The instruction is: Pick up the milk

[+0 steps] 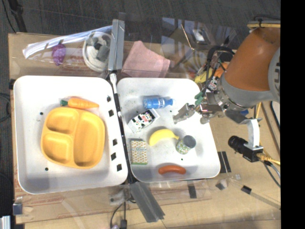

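End effector [193, 116], fingers apart with nothing between them, hovered over the right half of the right white bin [206, 142], well apart from the target.

From the left, the left white bin [28, 171] held a yellow divided plastic plate [74, 136] touching an orange toy carrot [82, 102]. In the right bin, the small white carton with black and red print [143, 119], judged to be the milk, lay tilted near the left wall. A blue plastic bottle [156, 102] lay just above it, a patterned flat box [138, 151] below, and a yellow banana-shaped toy [163, 137] just beside.

Probable failures: a finger striking the bottle or yellow toy, or the tilted carton slipping from a skewed grip. Open room lay on the bare floor right of the carton; the left wall restricted approach from that side.
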`<state>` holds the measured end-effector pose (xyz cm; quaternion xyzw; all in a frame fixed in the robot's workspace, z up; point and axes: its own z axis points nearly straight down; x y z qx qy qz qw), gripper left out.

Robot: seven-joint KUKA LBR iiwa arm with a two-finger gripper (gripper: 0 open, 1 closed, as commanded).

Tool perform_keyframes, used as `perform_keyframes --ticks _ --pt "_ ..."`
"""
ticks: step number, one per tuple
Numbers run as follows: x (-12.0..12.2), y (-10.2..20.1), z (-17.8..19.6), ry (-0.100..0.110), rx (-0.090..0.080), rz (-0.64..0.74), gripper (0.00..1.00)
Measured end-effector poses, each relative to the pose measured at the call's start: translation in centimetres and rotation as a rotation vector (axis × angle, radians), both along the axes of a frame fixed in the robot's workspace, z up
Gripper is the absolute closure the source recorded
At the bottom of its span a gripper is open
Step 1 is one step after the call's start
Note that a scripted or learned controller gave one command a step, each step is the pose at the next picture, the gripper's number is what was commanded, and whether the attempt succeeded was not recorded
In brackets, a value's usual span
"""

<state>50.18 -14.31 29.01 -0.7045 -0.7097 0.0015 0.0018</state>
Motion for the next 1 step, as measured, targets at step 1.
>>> perform_keyframes --ticks 1 --pt "0.75 -6.71 -7.87 0.000 0.000 0.077 0.00"
